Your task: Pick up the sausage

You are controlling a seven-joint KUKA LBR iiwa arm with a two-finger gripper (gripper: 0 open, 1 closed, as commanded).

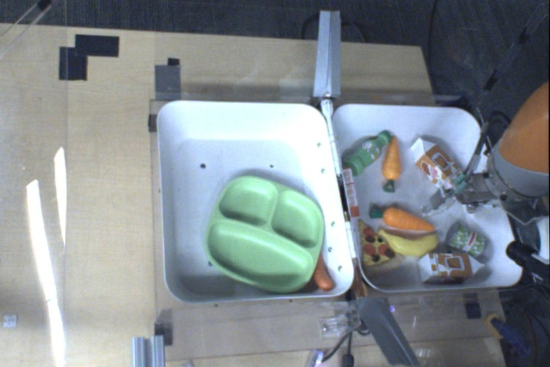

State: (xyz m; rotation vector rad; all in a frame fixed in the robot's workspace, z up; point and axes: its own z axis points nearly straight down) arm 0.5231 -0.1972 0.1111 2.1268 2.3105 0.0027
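Sausage (322, 275) lies in the left bin (180, 185), wedged between the green plate (266, 232) and the bin's right wall, while the tool (460, 192) hangs over the right bin (464, 120), its state impossible to tell.

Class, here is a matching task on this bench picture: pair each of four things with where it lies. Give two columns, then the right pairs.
Things:
1. green divided plate
2. green bottle
3. banana
4. sausage

Places:
A. right bin, near its top left corner
B. left bin, at the front wall, partly under the plate's edge
C. left bin, filling much of its floor
D. right bin, lower middle, beneath an orange carrot-like piece

Pairs: 1-C, 2-A, 3-D, 4-B
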